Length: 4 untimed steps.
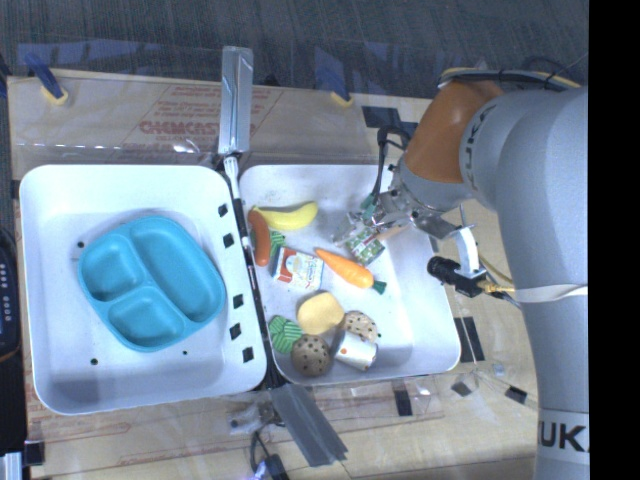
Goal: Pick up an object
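Over right bin (425, 343), gripper (372, 230) sits at 2 o'clock; jaws' state can't tell. Carrot (345, 266) lies just beside; risk: clutter blocks closing, grasp slips.

light: even, moderately bright | shadows: soft | glare: white bins (60, 268) slightly washed | focus: mildly soft

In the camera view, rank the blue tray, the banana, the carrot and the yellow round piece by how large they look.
1. Blue tray, by far the largest.
2. Carrot and banana: close in length, too alike to separate.
3. Yellow round piece, shorter than either, though wider across.
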### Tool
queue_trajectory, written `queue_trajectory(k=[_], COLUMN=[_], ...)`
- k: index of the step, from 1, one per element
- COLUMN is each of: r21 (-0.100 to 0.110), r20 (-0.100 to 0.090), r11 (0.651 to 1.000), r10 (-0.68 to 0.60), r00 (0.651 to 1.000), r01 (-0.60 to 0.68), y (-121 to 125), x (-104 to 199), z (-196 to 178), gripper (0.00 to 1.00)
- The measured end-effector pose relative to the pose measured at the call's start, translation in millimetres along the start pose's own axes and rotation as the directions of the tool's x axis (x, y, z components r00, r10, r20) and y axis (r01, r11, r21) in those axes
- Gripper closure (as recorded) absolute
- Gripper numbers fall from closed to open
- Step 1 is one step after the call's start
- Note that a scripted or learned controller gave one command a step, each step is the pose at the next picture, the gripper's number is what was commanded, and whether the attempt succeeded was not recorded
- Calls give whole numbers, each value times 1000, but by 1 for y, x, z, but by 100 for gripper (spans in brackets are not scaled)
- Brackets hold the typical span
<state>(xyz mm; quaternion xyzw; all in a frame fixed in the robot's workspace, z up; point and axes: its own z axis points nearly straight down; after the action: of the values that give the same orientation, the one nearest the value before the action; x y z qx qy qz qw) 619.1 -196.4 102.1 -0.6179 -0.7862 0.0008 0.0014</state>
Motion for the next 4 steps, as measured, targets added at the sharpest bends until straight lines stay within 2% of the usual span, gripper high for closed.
queue_trajectory(k=[1,2,3,4], r21=[-3,-2,-5,-5], r20=[2,17,4,4], r11=[980,838,978,997], r10=[-198,-546,-209,-74], r00=[980,838,978,997], r01=[198,546,209,74], y=[50,55,27,51], x=[44,53,67,43], z=[-32,-7,7,8], gripper=[100,100,100,100])
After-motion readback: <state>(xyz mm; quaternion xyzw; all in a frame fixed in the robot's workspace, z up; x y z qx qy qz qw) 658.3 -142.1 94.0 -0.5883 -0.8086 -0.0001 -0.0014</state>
